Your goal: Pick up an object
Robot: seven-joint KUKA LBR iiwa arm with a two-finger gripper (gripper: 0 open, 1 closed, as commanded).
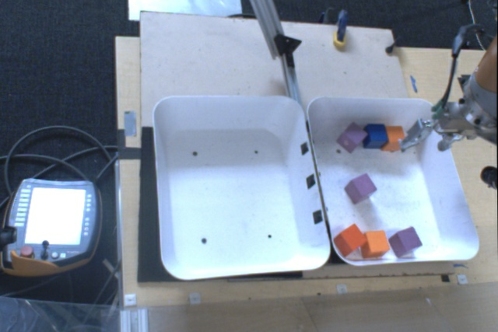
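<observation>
White bins: two shallow trays side by side on a pale wooden bench (233, 50); dark carpet around.
Left bin (175, 167): bare floor with a few dark specks.
Right bin (459, 221): seven blocks.
Upper cluster: purple block (352, 138), blue block (376, 135) and orange block (393, 138) in a touching row.
Centre: lone purple cube (360, 187), open floor on all sides.
Lower edge: two orange blocks (349, 239) and a purple one (405, 241) against the near wall.
Gripper (414, 136): at right of frame, tip just beside the orange block of the upper row; finger state cannot be made out.
Cut off: arm leaves the frame at right.
Lower left: handheld control panel (50, 225) with cable.
</observation>
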